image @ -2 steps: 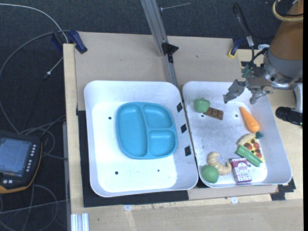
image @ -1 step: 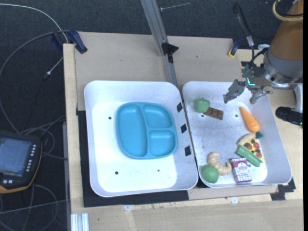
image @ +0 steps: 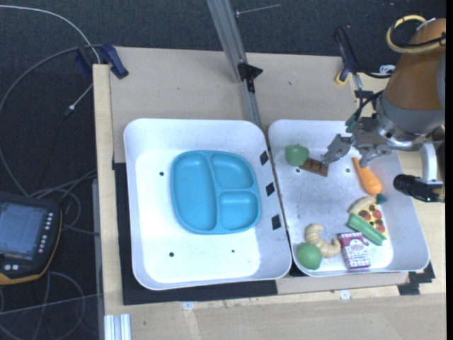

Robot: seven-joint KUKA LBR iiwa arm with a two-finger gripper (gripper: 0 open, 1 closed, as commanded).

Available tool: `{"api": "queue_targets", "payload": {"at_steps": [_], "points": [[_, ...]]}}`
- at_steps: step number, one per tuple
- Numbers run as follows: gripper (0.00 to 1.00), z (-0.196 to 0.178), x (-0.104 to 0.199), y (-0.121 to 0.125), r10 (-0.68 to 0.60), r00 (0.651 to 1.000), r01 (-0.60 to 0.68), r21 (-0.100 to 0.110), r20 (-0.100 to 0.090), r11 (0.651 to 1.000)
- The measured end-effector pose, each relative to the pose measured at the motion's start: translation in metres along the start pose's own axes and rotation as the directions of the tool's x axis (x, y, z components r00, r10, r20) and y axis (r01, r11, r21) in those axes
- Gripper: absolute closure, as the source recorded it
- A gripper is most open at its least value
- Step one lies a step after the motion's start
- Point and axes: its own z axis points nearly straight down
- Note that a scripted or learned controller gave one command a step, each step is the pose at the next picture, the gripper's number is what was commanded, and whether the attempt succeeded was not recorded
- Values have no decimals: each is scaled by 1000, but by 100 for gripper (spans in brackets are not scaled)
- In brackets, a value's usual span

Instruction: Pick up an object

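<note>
Your gripper [image: 338, 149] hangs with fingers spread, empty, the brown block [image: 313, 166] just below-left of its tips and seemingly untouched, so closing here may clip its edge and skid it toward the green ball [image: 297, 154].

Robotics lab, wooden bench [image: 177, 83], loose cables [image: 42, 20], teach pendant [image: 25, 236] on dark carpet
</note>
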Motion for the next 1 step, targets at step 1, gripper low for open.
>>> {"api": "queue_targets", "payload": {"at_steps": [1], "points": [[0,52,9,-6,0,1000,0,1,-1,1000]]}}
